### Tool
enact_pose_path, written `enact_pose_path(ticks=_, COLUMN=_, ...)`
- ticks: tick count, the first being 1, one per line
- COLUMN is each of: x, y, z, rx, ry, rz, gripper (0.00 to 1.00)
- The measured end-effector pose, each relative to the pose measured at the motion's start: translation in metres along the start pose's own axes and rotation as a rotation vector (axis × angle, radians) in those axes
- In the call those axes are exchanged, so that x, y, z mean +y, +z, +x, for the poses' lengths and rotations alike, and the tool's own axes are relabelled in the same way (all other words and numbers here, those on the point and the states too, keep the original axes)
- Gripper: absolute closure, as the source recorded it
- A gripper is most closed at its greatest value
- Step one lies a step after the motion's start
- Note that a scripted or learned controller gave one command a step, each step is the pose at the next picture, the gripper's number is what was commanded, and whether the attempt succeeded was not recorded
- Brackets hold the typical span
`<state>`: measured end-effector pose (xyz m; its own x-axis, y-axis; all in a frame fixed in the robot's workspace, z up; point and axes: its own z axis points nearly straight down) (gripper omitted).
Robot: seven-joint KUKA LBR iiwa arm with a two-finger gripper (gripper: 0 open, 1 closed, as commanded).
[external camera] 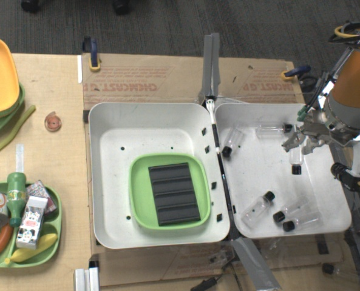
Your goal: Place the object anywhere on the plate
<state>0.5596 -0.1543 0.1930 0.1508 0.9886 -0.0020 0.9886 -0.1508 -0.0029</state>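
Over the right bin (325,220), near its three o'clock edge, the gripper (296,156) hangs from the grey and orange arm (349,90). A small clear vial with a black cap (296,162) appears to sit upright between its fingers, though the view is too coarse to be sure, so it looks clamped on that vial. Other vials lie in the same bin: one at ten o'clock (231,143), three near six o'clock (258,205). The pick step seems done. Next, the arm must carry the vial toward nine o'clock, to the green plate (140,190) in the left bin (107,132), and release it there.
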Motion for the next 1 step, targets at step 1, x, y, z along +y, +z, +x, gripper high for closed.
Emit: enact_pose_path(ticks=1, x=0.0000, y=-0.0001, z=0.0000, rx=0.000, ry=0.000, rz=0.000, gripper=0.00)
